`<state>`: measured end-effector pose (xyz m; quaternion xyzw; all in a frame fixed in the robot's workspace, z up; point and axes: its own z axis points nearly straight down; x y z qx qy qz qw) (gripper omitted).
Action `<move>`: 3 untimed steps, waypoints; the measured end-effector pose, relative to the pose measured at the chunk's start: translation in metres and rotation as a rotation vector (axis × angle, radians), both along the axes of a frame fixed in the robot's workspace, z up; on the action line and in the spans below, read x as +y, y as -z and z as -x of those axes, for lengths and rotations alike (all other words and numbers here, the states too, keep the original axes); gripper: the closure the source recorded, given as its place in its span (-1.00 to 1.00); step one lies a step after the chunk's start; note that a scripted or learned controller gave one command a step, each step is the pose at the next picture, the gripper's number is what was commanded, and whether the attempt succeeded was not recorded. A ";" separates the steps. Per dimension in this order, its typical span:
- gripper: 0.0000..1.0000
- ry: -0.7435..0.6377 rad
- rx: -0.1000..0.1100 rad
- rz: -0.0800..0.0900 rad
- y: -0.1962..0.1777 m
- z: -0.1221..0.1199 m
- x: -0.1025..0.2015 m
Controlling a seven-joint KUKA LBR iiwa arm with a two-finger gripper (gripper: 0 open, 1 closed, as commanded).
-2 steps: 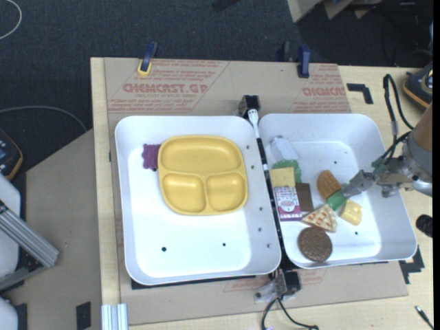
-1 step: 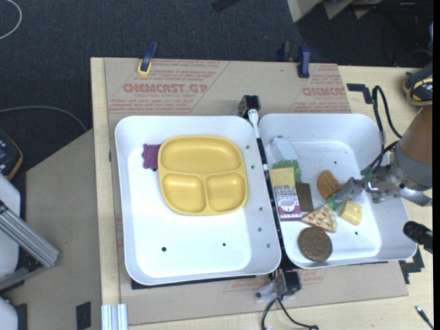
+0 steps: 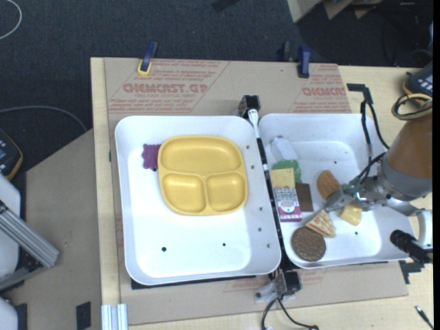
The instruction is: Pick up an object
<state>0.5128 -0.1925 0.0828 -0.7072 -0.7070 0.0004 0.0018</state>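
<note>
the gripper (image 3: 342, 196) sits low in the right bin (image 3: 344, 126), near the tabletop's right edge; how wide it stands cannot be told. it is just beside a brown oval piece (image 3: 328, 183), a pale yellow chunk (image 3: 351, 214) and a tan wedge (image 3: 321, 223). printing on the cardboard (image 3: 103, 184) reads "chemcast". the left bin (image 3: 137, 184) holds a yellow divided tray (image 3: 203, 174).
</note>
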 end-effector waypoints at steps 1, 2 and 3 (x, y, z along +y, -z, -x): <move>1.00 0.001 -0.004 0.003 -0.012 -0.001 -0.001; 1.00 0.000 -0.006 0.004 -0.073 0.004 -0.005; 1.00 -0.001 -0.009 0.005 -0.132 0.011 -0.009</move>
